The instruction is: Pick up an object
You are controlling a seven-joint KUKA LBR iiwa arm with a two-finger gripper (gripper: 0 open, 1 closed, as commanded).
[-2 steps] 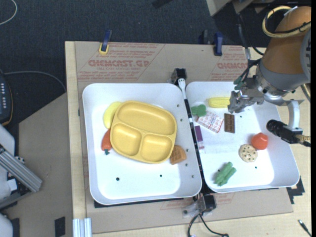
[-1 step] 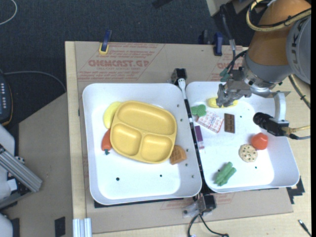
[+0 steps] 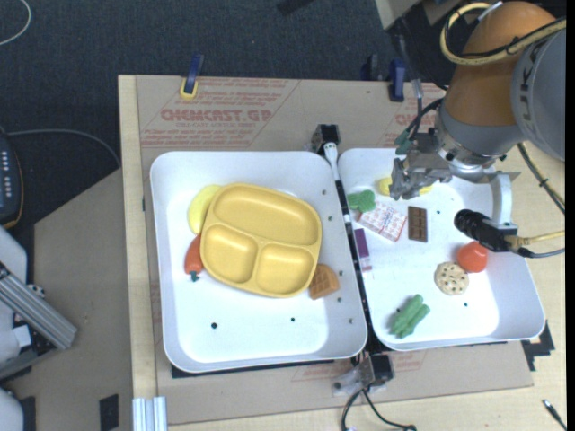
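Over the far-left corner of the right shallow white bin [image 3: 517, 317], in the one slanted view from above, my pincer [image 3: 406, 185] hangs with its tips pointing down; I cannot tell from here how it stands. Nothing shows between its tips, so I count nothing as held. Just beside it lie a small yellow piece [image 3: 385, 187] against the bin's far wall, a green leafy toy [image 3: 361, 201], a pink-and-white patterned packet [image 3: 384, 221] and a brown chocolate-like bar [image 3: 418, 224]. Nearer the front sit a red tomato-like ball [image 3: 473, 257], a round speckled cookie [image 3: 451, 279] and a green bean-pod toy [image 3: 409, 316], well apart from one another.

To do this well, I judge I should choose one piece and centre over it. The packet and bar nearly touch, so a careless descent risks pinching both or nudging one aside. The yellow piece hugs the wall, leaving little room. I would descend straight, then lift.
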